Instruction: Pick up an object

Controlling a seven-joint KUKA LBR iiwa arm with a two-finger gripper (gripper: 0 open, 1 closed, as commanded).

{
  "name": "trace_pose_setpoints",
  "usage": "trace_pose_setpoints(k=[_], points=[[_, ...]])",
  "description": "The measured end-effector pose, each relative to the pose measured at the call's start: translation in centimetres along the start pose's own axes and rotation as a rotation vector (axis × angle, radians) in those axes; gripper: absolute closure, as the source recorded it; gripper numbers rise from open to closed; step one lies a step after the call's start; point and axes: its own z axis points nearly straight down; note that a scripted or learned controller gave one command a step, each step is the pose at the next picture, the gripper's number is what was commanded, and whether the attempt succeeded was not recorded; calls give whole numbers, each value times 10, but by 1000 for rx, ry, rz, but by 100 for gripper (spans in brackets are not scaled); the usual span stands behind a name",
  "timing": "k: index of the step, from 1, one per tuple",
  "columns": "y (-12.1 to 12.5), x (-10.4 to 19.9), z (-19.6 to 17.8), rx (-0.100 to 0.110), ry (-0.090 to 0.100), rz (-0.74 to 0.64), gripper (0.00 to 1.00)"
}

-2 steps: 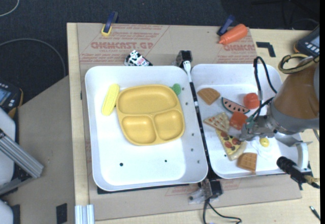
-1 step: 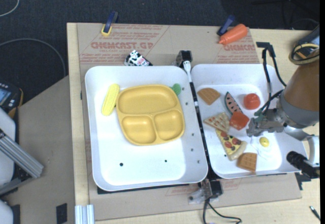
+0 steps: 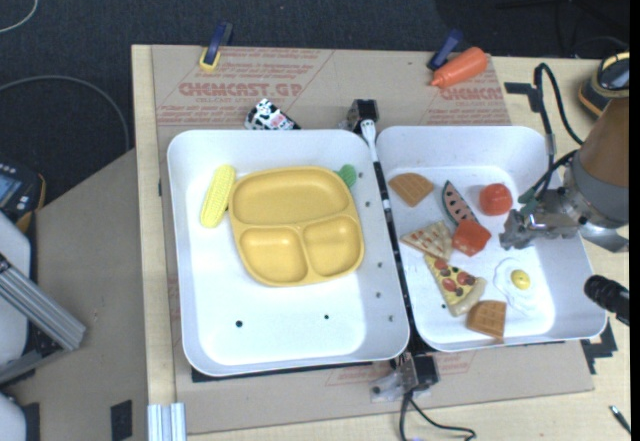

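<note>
Right bin, right half of frame, toy food scattered inside: tomato upper centre, melon slice just left of it, red chunk below those, brown bread piece upper left. Pizza slice lower centre, a second wedge above it, toast near bottom rim, fried egg right of the pizza.

Gripper low over the bin at right of centre, just right of the red chunk, just above the egg. Nothing seen between the fingers; spread or pressed together, cannot tell, too dark and small.

Left bin: yellow tray with three compartments, corn along its left side, green bit at its upper right corner, possibly a small toy.

Outside bins, top of bench: carrot upper right, black-and-white toy above left bin.
</note>
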Motion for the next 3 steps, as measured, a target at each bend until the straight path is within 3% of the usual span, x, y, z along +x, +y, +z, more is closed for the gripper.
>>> trace_pose_setpoints(k=[1, 3], points=[[1, 0, -38, 1, 0, 0, 100], [69, 69, -39, 1, 2, -4, 100]])
